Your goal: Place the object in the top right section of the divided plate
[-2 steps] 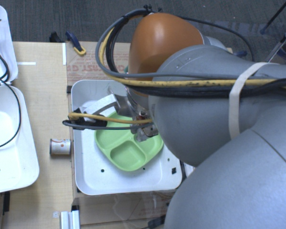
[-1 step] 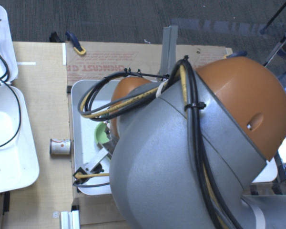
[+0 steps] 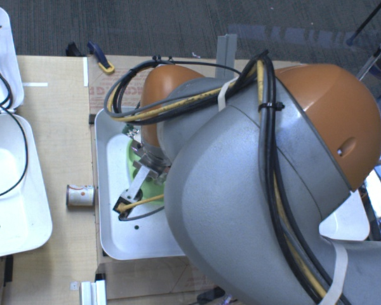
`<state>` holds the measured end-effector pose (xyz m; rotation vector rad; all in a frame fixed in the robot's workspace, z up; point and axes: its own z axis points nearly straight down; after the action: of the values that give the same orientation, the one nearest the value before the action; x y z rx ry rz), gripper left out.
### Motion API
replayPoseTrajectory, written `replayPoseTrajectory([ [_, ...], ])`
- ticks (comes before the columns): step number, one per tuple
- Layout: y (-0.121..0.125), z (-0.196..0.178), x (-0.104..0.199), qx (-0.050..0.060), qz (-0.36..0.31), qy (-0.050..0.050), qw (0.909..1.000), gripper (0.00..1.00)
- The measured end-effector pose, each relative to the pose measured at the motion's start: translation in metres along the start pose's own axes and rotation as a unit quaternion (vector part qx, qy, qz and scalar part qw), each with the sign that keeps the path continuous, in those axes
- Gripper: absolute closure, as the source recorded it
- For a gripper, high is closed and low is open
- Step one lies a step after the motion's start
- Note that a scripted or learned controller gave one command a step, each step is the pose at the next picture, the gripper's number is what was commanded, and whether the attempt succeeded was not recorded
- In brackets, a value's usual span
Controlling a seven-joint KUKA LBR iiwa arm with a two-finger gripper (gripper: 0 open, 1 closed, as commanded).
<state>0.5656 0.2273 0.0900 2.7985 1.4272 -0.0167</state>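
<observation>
Over right bin [image 3: 114,240], gripper [image 3: 147,160] above green plate [image 3: 133,164]; whether open, cannot tell.

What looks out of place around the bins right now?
A small silver-and-orange cylinder lies on its side on the wooden bench, between the left white bin and the right white bin, outside both. The grey arm hides most of the green plate.
</observation>
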Motion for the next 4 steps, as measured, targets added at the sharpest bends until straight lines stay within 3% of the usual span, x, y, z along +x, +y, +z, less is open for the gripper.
replayPoseTrajectory([
  [1,0.011,-0.062,0.008,-0.002,-0.03,0.002,0.9996,1.0],
  [2,0.006,-0.103,-0.075,-0.001,0.003,0.002,1.0,1.0],
  [3,0.011,-0.036,0.002,-0.002,-0.095,0.002,0.9954,1.0],
  [4,-0.021,-0.07,-0.076,-0.001,-0.074,0.002,0.9973,1.0],
])
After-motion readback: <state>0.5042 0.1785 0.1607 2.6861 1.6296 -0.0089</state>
